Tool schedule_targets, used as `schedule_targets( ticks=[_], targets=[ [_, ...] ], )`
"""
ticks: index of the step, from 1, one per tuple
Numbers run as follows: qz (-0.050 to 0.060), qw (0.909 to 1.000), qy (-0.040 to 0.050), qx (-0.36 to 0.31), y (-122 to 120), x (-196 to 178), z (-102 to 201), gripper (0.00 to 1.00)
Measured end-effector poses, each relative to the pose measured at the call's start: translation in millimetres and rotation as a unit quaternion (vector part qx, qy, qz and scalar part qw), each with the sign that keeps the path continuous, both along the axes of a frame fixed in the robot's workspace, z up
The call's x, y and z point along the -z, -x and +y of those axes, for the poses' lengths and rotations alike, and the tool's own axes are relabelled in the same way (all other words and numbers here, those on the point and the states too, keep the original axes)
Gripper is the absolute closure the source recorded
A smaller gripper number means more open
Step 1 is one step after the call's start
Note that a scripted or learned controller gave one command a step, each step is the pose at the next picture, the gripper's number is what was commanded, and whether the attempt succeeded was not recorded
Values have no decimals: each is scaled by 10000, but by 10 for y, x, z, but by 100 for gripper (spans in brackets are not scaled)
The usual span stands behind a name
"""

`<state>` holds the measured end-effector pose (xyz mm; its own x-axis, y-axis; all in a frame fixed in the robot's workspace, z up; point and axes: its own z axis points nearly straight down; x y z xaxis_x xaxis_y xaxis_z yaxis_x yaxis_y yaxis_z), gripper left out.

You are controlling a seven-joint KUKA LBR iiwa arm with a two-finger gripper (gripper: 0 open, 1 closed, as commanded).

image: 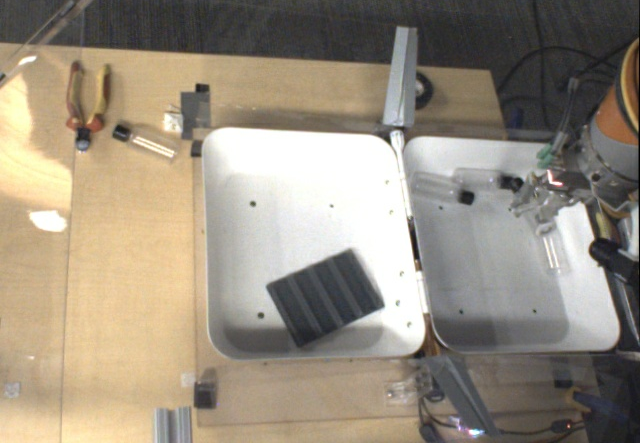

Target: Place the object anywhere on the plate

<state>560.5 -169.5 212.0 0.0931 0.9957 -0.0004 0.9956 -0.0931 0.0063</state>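
The wooden table (130,261) carries two shallow white bins side by side. The left bin (305,156) sits near the middle of the table, and the right bin (500,316) lies against the table's right edge. In the left bin, toward its front edge and right of centre, lies a dark ribbed plate (326,296), turned at a slant and flat on the bin floor. The grey arm (612,136) with its orange band reaches in over the back right corner of the right bin. Its end effector (545,196) hangs above that corner; whether it is spread or pressed together cannot be told, as the metal parts blur together. A clear tube-like object with a dark cap (455,186) lies along the back edge of the right bin, just left of the end effector. Near the table's back left corner lie orange-handled pliers (87,103), with a small vial (145,139) beside them.
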Motion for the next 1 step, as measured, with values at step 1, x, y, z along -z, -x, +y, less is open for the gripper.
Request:
schedule_targets(
  ticks=[1],
  targets=[
    [24, 9957, -5, 930, -972, 317, 656, 100]
  ],
)
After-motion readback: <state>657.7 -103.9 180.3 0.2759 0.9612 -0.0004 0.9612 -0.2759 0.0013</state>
